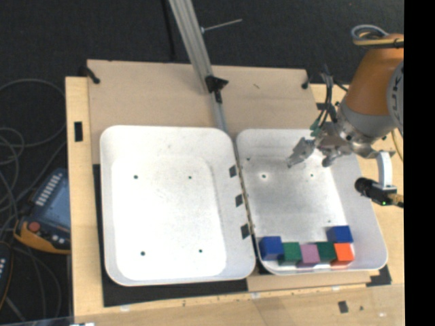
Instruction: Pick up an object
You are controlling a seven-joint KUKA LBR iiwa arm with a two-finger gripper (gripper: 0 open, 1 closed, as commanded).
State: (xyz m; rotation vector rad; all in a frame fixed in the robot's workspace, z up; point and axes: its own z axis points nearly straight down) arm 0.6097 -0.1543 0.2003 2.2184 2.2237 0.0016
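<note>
Where the right bin [353, 202] comes nearest the camera, six blocks sit packed along its front wall, well below the tool: a blue block [271, 246], a green block [291, 252], a purple block [310, 253], a dark green block [326, 250], an orange block [344, 252] and a second blue block [340, 234] just behind the orange one. Farther back, the tool [312, 153] hangs over that bin's far half, its fingers spread apart with nothing between them. To its left lies the left bin [163, 202] on the bench [156, 90].
</note>
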